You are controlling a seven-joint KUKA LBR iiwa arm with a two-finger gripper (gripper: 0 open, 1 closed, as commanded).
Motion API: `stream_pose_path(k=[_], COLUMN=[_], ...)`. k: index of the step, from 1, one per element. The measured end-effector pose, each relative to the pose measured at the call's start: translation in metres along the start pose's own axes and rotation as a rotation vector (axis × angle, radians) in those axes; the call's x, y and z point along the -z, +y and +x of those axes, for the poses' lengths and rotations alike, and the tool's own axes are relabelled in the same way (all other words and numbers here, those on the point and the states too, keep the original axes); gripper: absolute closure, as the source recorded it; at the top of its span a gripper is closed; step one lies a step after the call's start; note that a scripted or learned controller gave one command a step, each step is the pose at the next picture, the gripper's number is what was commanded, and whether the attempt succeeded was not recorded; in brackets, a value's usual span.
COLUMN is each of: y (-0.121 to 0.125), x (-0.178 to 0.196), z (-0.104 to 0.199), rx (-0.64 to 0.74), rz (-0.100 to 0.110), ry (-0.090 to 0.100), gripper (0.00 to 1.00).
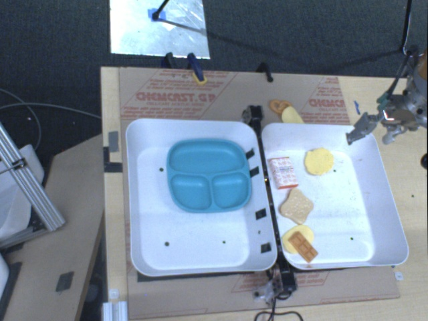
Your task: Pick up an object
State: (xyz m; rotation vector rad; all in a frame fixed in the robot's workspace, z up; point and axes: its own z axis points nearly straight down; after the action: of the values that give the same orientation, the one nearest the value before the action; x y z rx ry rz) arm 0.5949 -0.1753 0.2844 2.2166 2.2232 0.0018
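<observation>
Nearest the camera, at the front of the right bin (381, 199), a yellow piece with a small brown waffle (305, 250) lying on it sits close to the divider between the two bins. Just behind it lies a slice of toast (296, 206), and behind that a small white packet with red print (282, 172), also close to the divider. Beside the packet, further into the bin, is a round yellow disc (319, 161), apart from the packet and the toast. All four are loose on the bin floor, untouched. Beyond the far rim of this bin, on the cardboard sheet (174, 95), lie a pale yellow piece (292, 116) and an orange-brown one (277, 105) just beside it. Left of the divider, the left bin (144, 179) carries a blue divided plate (208, 176), lying flat near its middle. At the right edge the gripper (374, 127) hangs over the far right corner of the right bin, well apart from the food items, with one grey finger (360, 129) slanting down toward the bin; nothing is held in it, and how far the jaws are parted cannot be told from this angle.
</observation>
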Motion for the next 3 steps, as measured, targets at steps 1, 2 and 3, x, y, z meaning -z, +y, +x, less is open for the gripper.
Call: stream_pose_path(k=[1, 2, 3], y=[0.034, 0.035, -0.001], x=[-0.056, -0.198, -0.194], z=[0.063, 0.071, 0.087], rx=[0.007, 0.000, -0.004], rz=[0.003, 0.000, -0.017], ry=[0.004, 0.004, -0.003], gripper=[0.00, 0.00, 0.00])
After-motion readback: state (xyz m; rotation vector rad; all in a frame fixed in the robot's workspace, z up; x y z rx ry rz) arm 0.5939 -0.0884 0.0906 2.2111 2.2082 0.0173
